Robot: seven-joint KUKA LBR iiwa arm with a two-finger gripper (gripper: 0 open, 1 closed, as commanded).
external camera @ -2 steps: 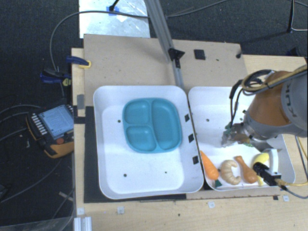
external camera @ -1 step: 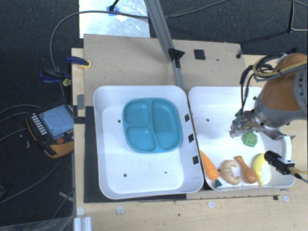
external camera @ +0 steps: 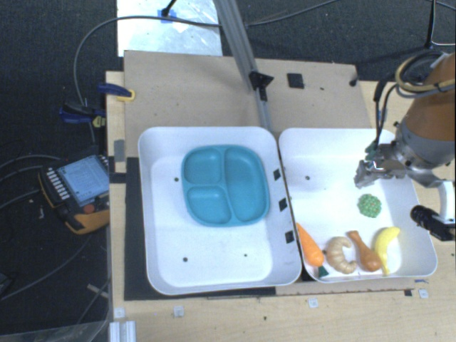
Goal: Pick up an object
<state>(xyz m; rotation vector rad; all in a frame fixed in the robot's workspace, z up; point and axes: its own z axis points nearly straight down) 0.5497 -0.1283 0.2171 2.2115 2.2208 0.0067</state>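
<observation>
The step in hand looks like the approach: the claw (external camera: 365, 174) hangs over the right bin (external camera: 313, 155), just above and beside the green broccoli-like toy (external camera: 369, 205), with nothing visibly between its tips. Whether it is released or clenched cannot be told at this size and slant. The candidates for picking all lie in the near part of that bin: the green piece alone toward the middle, and, along the near wall, a carrot (external camera: 309, 242), a pale shrimp-like piece (external camera: 340, 254), a brown drumstick (external camera: 363, 251) and a banana (external camera: 385, 246), the last three close together or touching. The next move, by my judgement, calls for a short shift toward the green piece and a straight descent, since it stands apart from the cluster. The arm (external camera: 427, 120) reaches in from the right, wrist bent downward over the bin's far-right part. The left bin (external camera: 164, 262) holds a blue divided plate (external camera: 225, 184); the tabletop (external camera: 192, 84) lies behind.
</observation>
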